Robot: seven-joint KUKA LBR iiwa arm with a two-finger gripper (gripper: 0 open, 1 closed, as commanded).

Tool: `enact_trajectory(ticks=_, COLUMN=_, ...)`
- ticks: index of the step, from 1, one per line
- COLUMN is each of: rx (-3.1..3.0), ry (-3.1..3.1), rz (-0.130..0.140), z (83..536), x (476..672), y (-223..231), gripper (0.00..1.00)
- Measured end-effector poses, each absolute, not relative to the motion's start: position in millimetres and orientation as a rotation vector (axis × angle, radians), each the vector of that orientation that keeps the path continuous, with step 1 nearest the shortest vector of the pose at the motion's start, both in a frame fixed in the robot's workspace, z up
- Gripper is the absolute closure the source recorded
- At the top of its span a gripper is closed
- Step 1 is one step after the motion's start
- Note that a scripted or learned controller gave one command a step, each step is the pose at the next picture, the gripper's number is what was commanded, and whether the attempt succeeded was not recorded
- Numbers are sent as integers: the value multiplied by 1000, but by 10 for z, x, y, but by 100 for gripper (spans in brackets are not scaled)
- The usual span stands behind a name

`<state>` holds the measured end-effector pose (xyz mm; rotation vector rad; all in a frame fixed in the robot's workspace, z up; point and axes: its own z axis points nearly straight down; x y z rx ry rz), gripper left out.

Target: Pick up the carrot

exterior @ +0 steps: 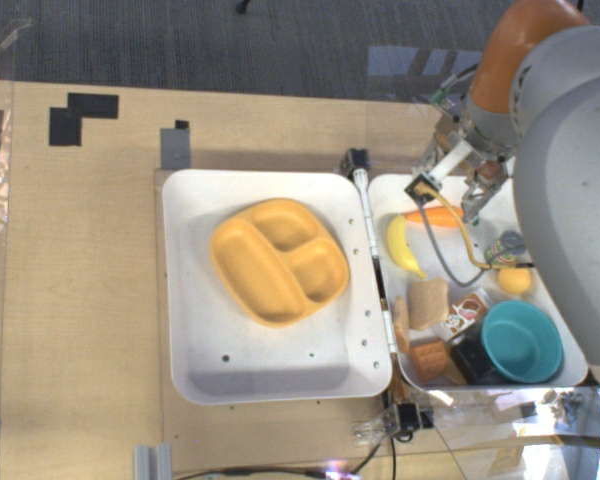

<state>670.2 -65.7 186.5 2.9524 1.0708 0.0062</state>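
Note:
The carrot (436,218), orange and short, lies on its side near the back of the right bin (384,200). It sits just right of a yellow banana (404,246). My gripper (471,194) hangs over the back of that bin, just above and to the right of the carrot's thick end. The wrist hides the carrot's right end. I cannot make out whether the gripper touches the carrot.
The right bin also holds a teal bowl (521,341), a lemon (515,280), a black cup (469,356), tan bread pieces (428,303) and a small can (504,247). A yellow divided plate (279,259) fills the middle of the left bin (195,368).

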Motion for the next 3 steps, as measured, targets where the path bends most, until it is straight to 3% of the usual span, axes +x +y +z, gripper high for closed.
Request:
enact_trajectory(ticks=1, rx=2927, ry=1136, rz=12, z=871, x=6385, y=-991, gripper=0)
enact_trajectory(ticks=2, rx=2869, ry=1273, rz=4, z=871, x=5906, y=-1569, gripper=0)
enact_trajectory(ticks=3, rx=3097, ry=733, rz=-52, z=883, x=6385, y=-1854, gripper=0)
